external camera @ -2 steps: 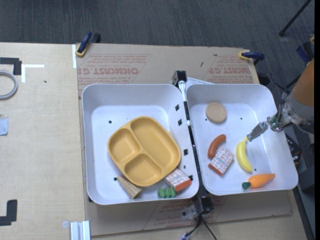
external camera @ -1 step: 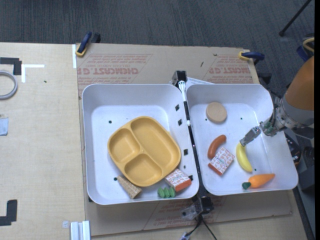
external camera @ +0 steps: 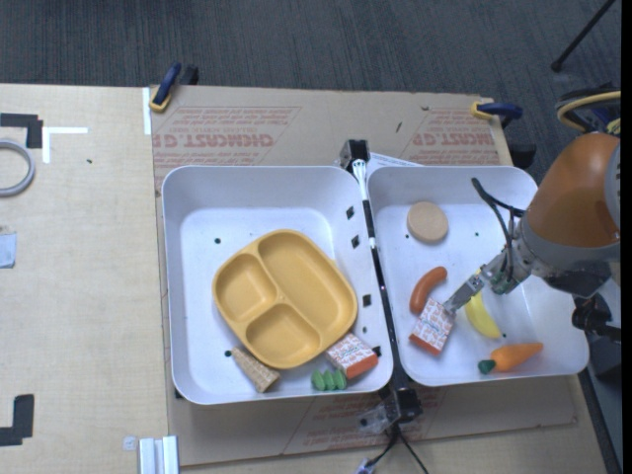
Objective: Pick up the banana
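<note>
The banana is small and yellow and lies in the right bin, near its front, between a red and white carton and a carrot. My gripper reaches in from the right and points down-left. It hangs low, just above and to the left of the banana, with its tip close to the top of the carton. Nothing visibly sits in the gripper. The grey arm with its orange band covers the bin's right side.
The right bin also holds a round tan biscuit at the back and a red sausage left of the gripper. In the left bin are a yellow divided plate, a cracker, a green item and another carton.
</note>
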Tool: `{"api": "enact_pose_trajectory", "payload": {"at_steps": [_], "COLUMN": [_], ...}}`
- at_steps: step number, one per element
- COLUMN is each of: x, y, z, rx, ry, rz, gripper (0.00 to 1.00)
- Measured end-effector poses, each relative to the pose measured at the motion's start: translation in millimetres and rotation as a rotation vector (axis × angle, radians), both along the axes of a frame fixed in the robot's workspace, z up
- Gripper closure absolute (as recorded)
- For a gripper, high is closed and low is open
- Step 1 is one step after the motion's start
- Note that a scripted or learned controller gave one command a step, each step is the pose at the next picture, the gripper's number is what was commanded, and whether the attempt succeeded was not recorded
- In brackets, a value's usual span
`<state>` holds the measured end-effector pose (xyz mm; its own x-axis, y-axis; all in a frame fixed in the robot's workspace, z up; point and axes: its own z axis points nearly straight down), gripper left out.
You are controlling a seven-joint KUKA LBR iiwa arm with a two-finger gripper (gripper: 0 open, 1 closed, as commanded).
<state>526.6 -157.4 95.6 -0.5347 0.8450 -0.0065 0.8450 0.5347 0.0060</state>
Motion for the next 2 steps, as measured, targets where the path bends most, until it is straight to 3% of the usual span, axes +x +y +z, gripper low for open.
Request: {"api": "enact_pose_trajectory", "payload": {"at_steps": [1,2], "x": [1,50], "y": [0,48], "z": [9,83], "rx": [-0.001,0.002], "ry": [-0.002,0.007], "rz": [-0.002,-0.209], "gripper": [1.00,1.00]}}
